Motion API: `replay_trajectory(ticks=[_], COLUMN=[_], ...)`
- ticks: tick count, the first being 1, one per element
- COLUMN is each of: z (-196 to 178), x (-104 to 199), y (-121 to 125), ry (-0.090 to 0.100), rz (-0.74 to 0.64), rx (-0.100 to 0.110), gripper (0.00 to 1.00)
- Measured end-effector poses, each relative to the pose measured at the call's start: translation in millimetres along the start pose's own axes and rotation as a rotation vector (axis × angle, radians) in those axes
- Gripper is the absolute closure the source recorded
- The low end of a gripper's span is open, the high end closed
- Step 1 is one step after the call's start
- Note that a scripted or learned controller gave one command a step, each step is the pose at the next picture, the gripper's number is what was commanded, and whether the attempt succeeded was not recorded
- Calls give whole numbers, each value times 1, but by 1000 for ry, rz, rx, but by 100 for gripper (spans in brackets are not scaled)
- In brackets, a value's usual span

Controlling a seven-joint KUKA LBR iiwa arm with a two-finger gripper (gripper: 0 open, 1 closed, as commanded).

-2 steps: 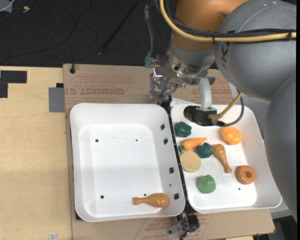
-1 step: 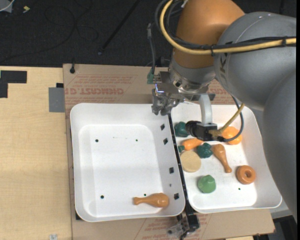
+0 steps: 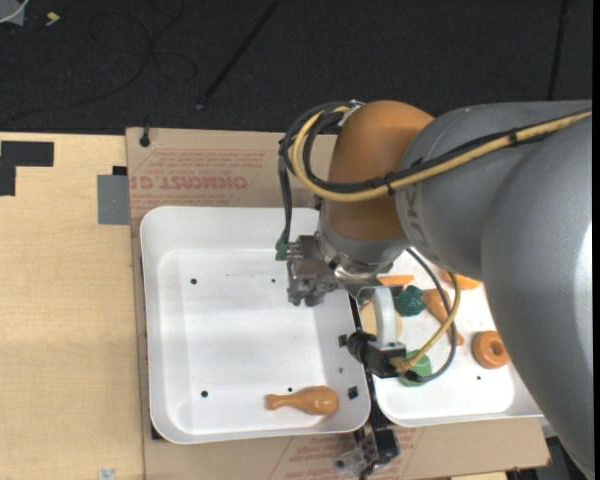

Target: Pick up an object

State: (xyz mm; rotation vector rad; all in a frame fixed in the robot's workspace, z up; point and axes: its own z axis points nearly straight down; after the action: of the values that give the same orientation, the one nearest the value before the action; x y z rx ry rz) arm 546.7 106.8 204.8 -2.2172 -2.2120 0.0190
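My gripper (image 3: 302, 290) hangs under the orange wrist band, over the right part of the left bin (image 3: 170, 318), close to the wall between the two bins. An orange drumstick-shaped toy (image 3: 305, 401) lies near the left bin's front wall, well below the gripper. In the right bin (image 3: 460, 403) I see an orange ring (image 3: 491, 350), a green object (image 3: 411, 301), an orange stick-like piece (image 3: 442, 308) and a green item (image 3: 417, 368) by a black fitting. The arm hides much of the right bin.
The big grey arm (image 3: 510, 238) covers the right side of the view. Cardboard (image 3: 205, 173) lies under the bins, with a wooden bench top (image 3: 50, 318) to the left. Cables run along the arm.
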Motion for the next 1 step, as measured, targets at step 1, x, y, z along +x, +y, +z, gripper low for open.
replay_trajectory(ticks=[1], z=[-232], x=[50], y=[60], ry=[6], rz=[-7], rx=[-32], gripper=[100])
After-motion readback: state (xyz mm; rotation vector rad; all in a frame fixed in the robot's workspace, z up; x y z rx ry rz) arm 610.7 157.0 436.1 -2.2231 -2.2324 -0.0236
